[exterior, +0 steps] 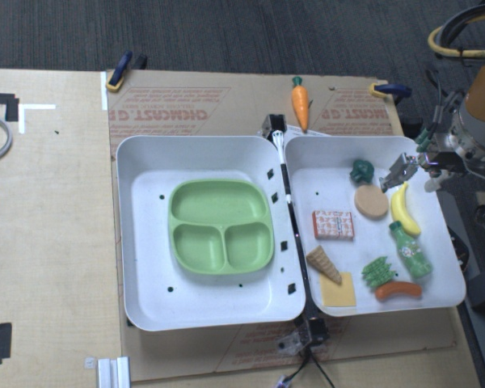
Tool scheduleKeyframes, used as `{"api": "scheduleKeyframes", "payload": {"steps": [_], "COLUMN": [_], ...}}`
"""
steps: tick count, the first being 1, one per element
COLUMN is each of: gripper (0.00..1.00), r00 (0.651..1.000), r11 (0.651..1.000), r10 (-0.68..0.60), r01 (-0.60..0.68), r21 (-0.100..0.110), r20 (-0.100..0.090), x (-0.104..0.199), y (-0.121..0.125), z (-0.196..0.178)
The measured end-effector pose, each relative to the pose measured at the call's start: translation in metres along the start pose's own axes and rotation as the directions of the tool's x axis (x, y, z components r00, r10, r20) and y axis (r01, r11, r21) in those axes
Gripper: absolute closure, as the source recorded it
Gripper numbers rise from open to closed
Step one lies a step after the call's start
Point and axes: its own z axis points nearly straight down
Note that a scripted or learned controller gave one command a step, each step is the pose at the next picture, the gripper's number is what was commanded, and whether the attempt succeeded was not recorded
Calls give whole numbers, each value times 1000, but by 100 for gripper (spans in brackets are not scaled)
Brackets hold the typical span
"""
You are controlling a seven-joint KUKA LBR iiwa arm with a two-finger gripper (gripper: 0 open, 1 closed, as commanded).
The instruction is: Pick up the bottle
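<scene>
Camera view: bottle (410,251) lies untouched in right bin (444,297), between banana (402,209) and red sausage (398,290); gripper (403,171) hangs above the banana's top end, fingers spread, nothing in them; grasp and lift not yet done

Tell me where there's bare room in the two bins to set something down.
Left bin: bare floor rings the green tray, widest at its left. Right bin: free patch along the far wall, between the dividing edge and the broccoli. Crowded toward the right and near edges: banana, bottle, cracker box, cheese. The end effector hovers there.
</scene>
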Motion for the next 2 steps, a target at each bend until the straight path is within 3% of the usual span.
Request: {"api": "scheduleKeyframes", "payload": {"steps": [1, 2], "gripper": [100, 100], "r00": [1000, 997], "r11": [1000, 997], "r10": [-1, -72], "r01": [1, 72], "r21": [0, 0], "r20": [1, 0], "x": [0, 51], "y": [0, -70], "z": [-9, 54]}}
